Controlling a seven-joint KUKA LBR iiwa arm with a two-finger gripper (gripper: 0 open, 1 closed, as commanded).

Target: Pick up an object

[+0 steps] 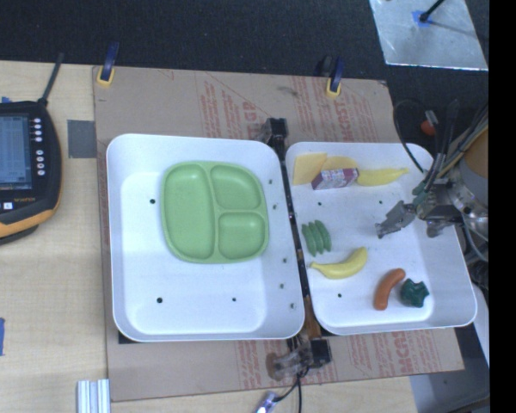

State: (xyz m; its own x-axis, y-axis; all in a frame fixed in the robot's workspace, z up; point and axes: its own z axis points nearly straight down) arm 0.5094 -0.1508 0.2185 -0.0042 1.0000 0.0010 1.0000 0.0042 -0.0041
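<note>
gripper (394, 224): over the right bin (447, 317), seemingly part open, holding nothing
objects: banana (342, 264), sausage (389, 288) lie apart in that bin
risk: fingers close short of any item, grabbing air

At the right of the frame the arm (464, 179) is cut off by the picture's edge, and the end effector (394, 224) is too small and dark to tell how its fingers stand or whether anything lies between them. The small packet (335, 178) in the upper part of the right bin (447, 317) covers part of the yellow piece (314, 167) beneath it, and its label is too blurred to read. At the left edge the orange-rimmed tablet (13, 175) is cropped, its screen illegible.
</note>
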